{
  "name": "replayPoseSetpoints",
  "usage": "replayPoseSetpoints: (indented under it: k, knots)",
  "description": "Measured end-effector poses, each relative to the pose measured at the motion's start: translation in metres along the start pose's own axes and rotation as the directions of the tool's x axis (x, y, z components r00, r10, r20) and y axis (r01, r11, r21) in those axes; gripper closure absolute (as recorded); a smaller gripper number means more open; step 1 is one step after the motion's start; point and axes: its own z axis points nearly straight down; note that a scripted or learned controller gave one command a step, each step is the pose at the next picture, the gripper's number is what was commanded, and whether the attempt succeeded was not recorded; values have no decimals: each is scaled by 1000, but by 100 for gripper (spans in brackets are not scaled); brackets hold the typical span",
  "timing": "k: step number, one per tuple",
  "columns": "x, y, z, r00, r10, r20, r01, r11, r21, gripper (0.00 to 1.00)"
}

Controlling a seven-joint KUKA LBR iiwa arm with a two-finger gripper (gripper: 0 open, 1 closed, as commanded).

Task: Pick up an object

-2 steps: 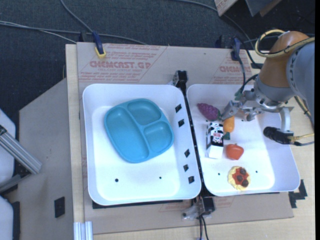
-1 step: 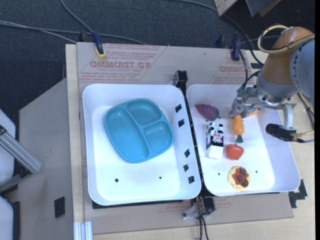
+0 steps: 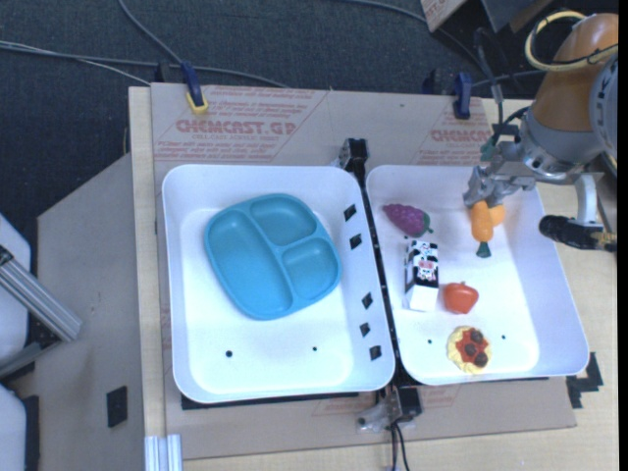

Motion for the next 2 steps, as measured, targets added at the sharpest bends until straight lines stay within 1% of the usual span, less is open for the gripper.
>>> replayPoseSetpoints:
  k: [2]
  knots:
    - [-4, 1, -85, 1000, 0, 0, 0, 1000, 1, 100]
